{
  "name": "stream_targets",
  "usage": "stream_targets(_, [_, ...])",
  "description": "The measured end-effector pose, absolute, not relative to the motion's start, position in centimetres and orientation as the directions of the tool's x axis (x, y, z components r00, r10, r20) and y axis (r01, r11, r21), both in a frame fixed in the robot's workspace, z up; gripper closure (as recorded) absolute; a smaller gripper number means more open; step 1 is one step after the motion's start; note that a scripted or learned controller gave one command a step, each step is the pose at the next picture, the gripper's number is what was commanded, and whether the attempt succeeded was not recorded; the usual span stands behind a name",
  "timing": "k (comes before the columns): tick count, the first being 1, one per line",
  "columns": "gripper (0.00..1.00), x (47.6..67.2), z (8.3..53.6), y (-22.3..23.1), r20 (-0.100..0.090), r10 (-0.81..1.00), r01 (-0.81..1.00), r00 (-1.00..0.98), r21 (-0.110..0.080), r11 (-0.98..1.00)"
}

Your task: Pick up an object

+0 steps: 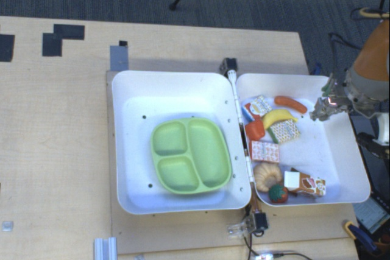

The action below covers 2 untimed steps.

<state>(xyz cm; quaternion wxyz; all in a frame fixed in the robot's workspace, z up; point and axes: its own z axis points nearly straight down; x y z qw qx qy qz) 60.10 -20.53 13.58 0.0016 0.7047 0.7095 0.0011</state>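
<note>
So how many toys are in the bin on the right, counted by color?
Red or orange: 3, the sausage, the red-orange piece, the carton
Yellow: 1, the banana
Tan: 1, the croissant
Patterned boxes and packets: 3
White: 1
Red and green: 1
Total: 10

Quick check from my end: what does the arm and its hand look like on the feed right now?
The arm is grey with a broad orange band above the wrist. It ends in a small metallic grey hand of angular parts, with a bright glint on it. Dark cables trail beside the arm near the right bin.
</note>
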Motion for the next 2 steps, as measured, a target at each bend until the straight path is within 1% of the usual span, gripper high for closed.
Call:
stream_targets(1, [0.0, 60.1, 13.6, -20.6, -0.001, 1.0, 1.0, -0.007, 0.003, 0.007])
stream_targets(2, [0.0, 50.8, 8.6, -17.2, -0.001, 1.0, 1.0, -0.002, 0.004, 0.002])
